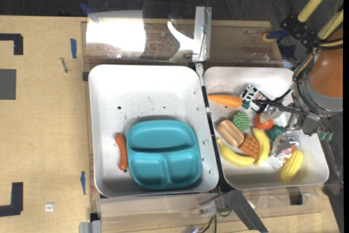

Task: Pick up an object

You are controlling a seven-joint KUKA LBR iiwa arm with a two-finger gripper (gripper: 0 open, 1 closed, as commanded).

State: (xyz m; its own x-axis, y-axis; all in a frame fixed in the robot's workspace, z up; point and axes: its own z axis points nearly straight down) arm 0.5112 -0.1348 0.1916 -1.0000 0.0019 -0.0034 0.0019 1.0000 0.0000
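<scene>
Pincer (283,142) sits low in the right bin (322,172) at about four o'clock of the frame, buried in clutter; whether it is open or grips anything I cannot tell. Around it lie perhaps three bananas (235,155), a carrot (224,100), a hot dog bun (231,132) and a waffle (250,145). The left bin (109,84) holds one teal tray (162,153) and one sausage (122,152) at its nine o'clock. Both bins rest on a cardboard-covered counter (38,117).
</scene>
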